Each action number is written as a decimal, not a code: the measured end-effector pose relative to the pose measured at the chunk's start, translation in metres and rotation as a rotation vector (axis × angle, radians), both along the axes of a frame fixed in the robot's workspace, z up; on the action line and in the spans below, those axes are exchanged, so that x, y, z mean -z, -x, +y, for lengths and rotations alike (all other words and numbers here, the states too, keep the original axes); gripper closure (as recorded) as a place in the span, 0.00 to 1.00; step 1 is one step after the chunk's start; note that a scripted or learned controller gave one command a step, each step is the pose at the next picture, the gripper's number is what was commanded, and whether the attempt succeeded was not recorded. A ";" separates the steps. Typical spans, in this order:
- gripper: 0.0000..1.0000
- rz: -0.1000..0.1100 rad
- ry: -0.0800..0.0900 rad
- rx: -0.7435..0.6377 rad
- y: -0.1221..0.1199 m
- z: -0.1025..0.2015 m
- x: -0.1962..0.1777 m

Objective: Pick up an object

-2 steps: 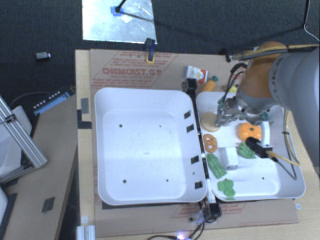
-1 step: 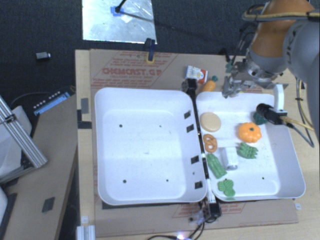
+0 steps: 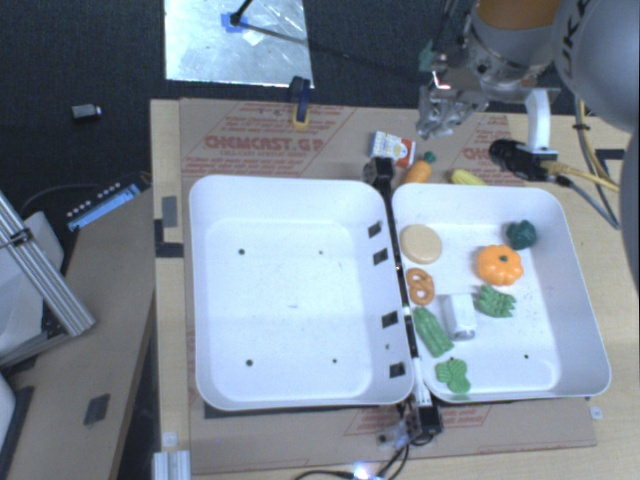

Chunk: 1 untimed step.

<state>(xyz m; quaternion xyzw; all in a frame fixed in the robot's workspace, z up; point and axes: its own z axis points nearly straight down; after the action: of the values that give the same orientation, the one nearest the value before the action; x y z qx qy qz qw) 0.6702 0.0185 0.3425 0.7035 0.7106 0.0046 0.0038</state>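
My gripper point(image 3: 440, 120) hangs high over the cardboard just behind the right bin point(image 3: 575, 303), above an orange carrot point(image 3: 418, 171) and a small white and red carton point(image 3: 392, 148). Nothing shows in its grasp. Inside the right bin lie a tan round biscuit point(image 3: 421, 243), a pretzel point(image 3: 419, 286), an orange pumpkin point(image 3: 498, 265), a dark green broccoli point(image 3: 521, 234), a leafy green piece point(image 3: 494, 301), a green cucumber point(image 3: 433, 331), a pale cup point(image 3: 459, 315) and a green lettuce piece point(image 3: 452, 376). A yellow piece point(image 3: 466, 178) rests at the bin's far rim.
The left bin point(image 3: 205, 268) sits beside the right one, joined by a black hinge strip point(image 3: 395, 268). A blue and yellow clamp point(image 3: 299, 103) stands at the back of the cardboard. A shiny metal sheet point(image 3: 237, 25) lies further back. An aluminium frame point(image 3: 40, 278) is at far left.
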 end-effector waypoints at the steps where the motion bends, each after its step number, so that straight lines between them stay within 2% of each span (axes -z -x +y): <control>1: 1.00 0.006 0.001 0.004 0.011 -0.006 -0.134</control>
<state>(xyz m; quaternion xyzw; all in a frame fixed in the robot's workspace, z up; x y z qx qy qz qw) 0.6595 0.0126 0.4768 0.7050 0.7092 0.0021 0.0021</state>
